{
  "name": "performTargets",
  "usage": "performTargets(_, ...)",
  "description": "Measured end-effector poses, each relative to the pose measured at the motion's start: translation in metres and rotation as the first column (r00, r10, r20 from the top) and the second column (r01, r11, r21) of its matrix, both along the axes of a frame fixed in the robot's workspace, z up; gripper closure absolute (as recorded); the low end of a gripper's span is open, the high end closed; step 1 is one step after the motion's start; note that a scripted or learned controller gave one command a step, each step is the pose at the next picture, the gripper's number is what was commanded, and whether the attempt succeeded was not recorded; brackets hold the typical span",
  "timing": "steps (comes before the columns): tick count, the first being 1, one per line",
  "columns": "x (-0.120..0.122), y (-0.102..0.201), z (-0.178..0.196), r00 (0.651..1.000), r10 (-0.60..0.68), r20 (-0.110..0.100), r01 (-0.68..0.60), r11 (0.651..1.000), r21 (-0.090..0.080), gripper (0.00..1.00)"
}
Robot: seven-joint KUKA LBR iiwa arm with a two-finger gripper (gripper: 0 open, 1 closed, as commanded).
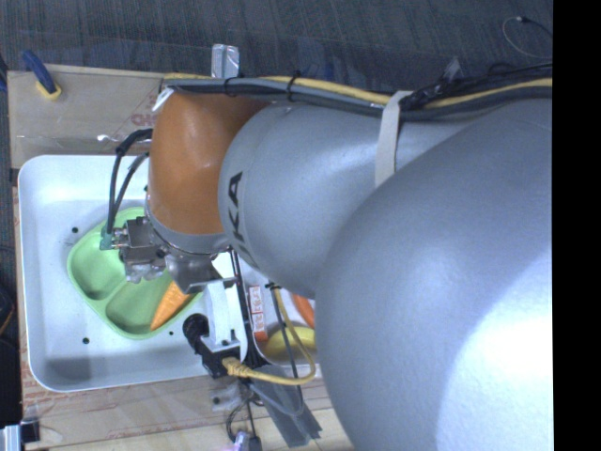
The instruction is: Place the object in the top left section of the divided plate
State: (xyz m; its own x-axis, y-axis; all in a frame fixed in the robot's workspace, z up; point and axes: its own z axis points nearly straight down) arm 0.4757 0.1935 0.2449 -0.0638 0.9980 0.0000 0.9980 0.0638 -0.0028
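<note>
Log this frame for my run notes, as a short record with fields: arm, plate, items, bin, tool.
arm: grey, orange band, reaching in from the right, covering most of the view
plate: green, divided, in the left bin, partly hidden under the wrist
items: orange piece in the plate's lower section, at the arm's edge
bin: white, shallow
tool: over the plate, hidden by the wrist; state cannot be told

arm (310, 205) | black letters "KA" legible | rest of the lettering hidden
</note>
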Motion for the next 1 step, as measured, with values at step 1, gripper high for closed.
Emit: performTargets(1,-0.0002,0.0003,-0.0002,1.000,0.001,-0.001,-0.001,1.000,0.000,0.00)
